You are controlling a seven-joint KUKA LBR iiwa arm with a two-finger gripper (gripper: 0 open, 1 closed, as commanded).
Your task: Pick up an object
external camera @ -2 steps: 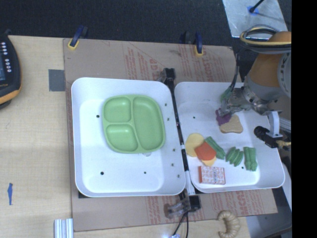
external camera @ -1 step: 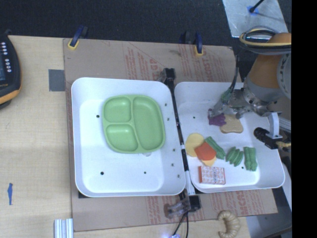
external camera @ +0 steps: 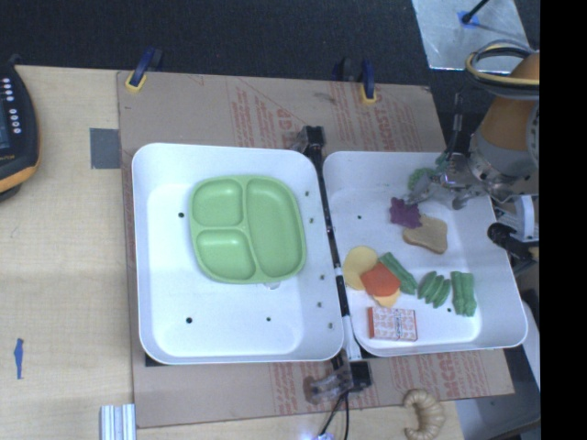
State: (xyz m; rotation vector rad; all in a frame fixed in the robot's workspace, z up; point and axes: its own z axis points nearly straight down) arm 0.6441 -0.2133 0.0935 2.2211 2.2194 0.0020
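The tool [external camera: 447,180] sits at the top right corner of the right bin [external camera: 500,337], low over a small green piece [external camera: 423,179] there; whether its fingers are wide, narrow or closed on anything cannot be told, as the metal parts blur together against the white.

Taking the right bin as the landmark and going left to right: far to its left, at the table [external camera: 64,273] edge, lies a black and orange handset [external camera: 14,126] with small buttons, its markings too small to read. Next comes brown cardboard [external camera: 229,108] under both bins, printed with faint red lettering that cannot be read and held by clamps at its far edge. Just left of the right bin, touching it along the seam, is the left bin [external camera: 156,328], smooth white plastic, carrying a pale green divided plate [external camera: 248,229] with three compartments.

Inside the right bin, at its left wall, a yellow round piece [external camera: 359,261] lies against a red-orange piece [external camera: 381,282]. Below them is a small flat red and white packet [external camera: 392,324] whose print is illegible. A long green piece [external camera: 398,270] slants beside the red one. Toward the middle are a purple lumpy piece [external camera: 404,213] and a tan piece [external camera: 426,236] shaped like toast. Further right lie ribbed green pod-like pieces [external camera: 449,291].
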